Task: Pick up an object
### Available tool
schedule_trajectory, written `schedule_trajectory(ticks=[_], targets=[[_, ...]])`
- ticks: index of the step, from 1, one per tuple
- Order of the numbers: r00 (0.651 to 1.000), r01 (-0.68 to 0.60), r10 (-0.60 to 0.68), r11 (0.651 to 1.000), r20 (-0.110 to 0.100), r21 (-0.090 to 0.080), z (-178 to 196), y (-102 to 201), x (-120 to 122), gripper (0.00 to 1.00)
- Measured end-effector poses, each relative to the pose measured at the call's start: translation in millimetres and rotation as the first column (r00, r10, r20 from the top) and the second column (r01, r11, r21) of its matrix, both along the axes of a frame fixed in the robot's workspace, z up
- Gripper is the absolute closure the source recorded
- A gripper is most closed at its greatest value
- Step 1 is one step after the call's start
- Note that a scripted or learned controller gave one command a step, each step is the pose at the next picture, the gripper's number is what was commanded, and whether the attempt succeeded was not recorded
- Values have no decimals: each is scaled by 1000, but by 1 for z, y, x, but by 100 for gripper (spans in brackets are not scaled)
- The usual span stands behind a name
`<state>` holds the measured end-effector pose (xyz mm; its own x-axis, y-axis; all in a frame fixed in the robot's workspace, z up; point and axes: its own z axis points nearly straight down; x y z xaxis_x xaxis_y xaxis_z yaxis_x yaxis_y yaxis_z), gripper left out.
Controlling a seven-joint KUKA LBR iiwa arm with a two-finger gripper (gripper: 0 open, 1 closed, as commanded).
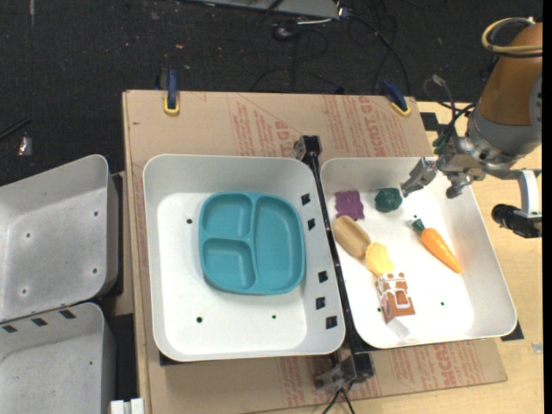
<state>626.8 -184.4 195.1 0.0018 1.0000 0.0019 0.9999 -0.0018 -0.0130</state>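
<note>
Here the pincer (pixel 438 180) hangs open with nothing between its fingers over the far edge of the right bin (pixel 492 304), just right of a dark green object (pixel 388 199), with the carrot (pixel 438 245) lying nearer, apart from it.

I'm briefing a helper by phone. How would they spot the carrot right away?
Look in the right bin, the one without the teal tray. The carrot lies toward its right side, apart from the other toys. It is the only orange, pointed thing, with a small green top.
</note>
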Motion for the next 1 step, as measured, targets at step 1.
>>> schedule_trajectory(ticks=[1], targets=[[1000, -3, 3, 1000, 14, -2, 8, 1, 3, 0]])
